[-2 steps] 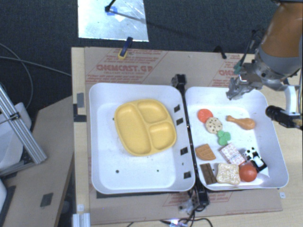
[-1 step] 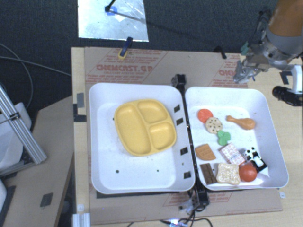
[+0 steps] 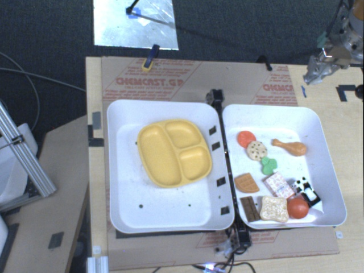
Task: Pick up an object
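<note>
The gripper [image 3: 317,73] hangs at the upper right, well outside the right bin [image 3: 322,131] and above its far corner; whether its fingers are apart or closed I cannot tell, and nothing shows between them. Parked off there, it leaves the bin unobstructed, so I judge no pick has begun.

All the candidates lie in the right bin. A drumstick [image 3: 290,147] sits alone near the bin's far side, the easiest reach. The cookie [image 3: 257,150] touches a red disc [image 3: 246,138]. Along the near wall toast [image 3: 273,209], tomato [image 3: 297,207] and chocolate [image 3: 249,207] crowd together, leaving little finger room.

The yellow tray [image 3: 173,152] in the left bin [image 3: 125,175] lies away from these.
</note>
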